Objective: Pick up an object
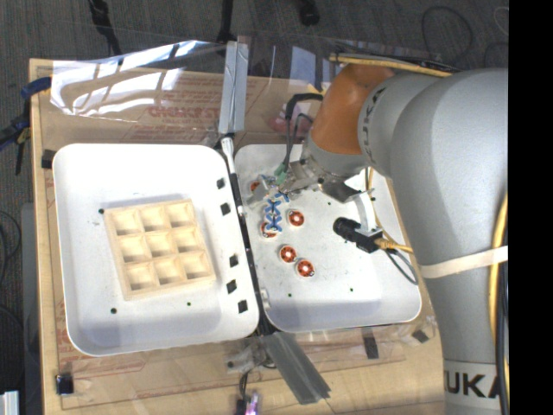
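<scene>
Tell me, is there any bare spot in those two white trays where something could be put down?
Yes. The left tray is bare all around the wooden grid, widest along its near edge. The right tray is bare along its near edge, below the orange rings. Its far-left part is crowded with rings, a blue piece and the gripper.

The light is bright and even. The clear sheet (130, 76) up and left of the gripper (281, 188) shines with glare. The arm (432, 145) looks a bit blurry.

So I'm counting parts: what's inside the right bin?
Right bin holds several orange-and-white discs, e.g., a blue-and-white piece and the gripper. The arm covers its far right corner.
</scene>
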### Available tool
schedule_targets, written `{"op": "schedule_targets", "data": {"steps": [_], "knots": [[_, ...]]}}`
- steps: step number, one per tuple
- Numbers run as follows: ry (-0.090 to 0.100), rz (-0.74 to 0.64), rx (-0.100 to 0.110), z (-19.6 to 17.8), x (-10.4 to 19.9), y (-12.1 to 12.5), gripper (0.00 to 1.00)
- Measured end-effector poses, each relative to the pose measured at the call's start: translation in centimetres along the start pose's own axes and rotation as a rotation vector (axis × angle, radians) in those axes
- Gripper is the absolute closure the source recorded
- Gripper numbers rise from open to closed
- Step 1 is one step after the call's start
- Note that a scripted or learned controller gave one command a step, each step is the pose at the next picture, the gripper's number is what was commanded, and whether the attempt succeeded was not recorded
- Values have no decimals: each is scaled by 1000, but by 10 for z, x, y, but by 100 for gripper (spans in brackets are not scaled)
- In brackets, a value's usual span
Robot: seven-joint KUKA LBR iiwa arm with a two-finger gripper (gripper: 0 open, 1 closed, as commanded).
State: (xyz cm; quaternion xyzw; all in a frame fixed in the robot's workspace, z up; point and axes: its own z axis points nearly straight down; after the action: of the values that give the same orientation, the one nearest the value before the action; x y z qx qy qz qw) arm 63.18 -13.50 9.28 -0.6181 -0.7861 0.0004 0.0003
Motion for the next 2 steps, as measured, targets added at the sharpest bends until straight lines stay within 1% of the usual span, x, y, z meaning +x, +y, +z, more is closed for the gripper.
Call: {"op": "schedule_targets", "data": {"steps": [1, 2], "knots": [[-1, -5, 1, -11, 0, 1, 100], [-1, -5, 1, -11, 0, 1, 0]]}}
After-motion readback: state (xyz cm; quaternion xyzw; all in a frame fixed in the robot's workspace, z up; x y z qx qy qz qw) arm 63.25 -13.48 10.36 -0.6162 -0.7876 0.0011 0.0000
